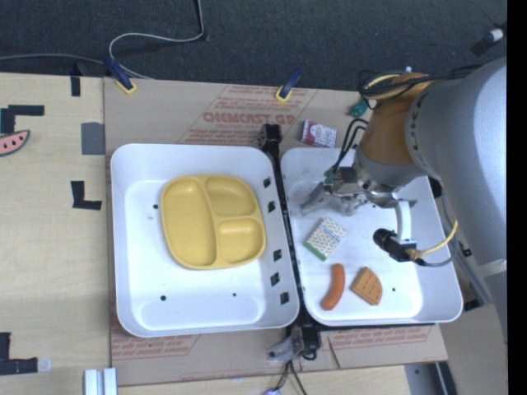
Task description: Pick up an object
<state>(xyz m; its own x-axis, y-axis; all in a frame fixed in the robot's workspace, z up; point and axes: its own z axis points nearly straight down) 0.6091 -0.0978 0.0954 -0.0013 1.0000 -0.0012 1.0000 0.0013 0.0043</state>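
Tool (317, 197) spread, empty, in right bin (428, 303) just above checkered packet (325, 237); sausage (333, 287) & cracker (367, 286) nearby.

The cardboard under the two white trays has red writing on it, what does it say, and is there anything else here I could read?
"CHEMCAST GP": red print on the cardboard sheet, above the bins; this reading is uncertain because the letters are blurred.
Smaller red lines beneath it: too blurred to read.
Red print along the cardboard's lower edge: too small to read.
Small red-and-white packet on the cardboard: print unreadable.
Checked packet in the right bin: no legible text.
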